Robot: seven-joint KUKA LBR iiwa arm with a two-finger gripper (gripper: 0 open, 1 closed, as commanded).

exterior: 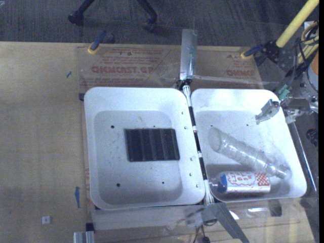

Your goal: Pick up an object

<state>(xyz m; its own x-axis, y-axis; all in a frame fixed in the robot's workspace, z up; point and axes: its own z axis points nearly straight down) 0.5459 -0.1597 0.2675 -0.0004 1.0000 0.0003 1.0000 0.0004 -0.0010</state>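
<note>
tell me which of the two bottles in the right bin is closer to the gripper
The clear plastic bottle, lying diagonally across the right bin, is closer to the gripper. The red-and-white labelled bottle lies farther away, along the bin's near edge.

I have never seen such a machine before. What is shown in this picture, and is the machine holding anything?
One camera looks down at a slant on a wooden bench bearing two shallow white bins. The left bin holds a dark ribbed rectangular piece. The right bin holds a clear plastic bottle lying on its side and a red-and-white patterned tube. A robot arm reaches in from the right; its gripper is over the right bin's upper right corner, apart from both objects. I see nothing between its fingers.
</note>
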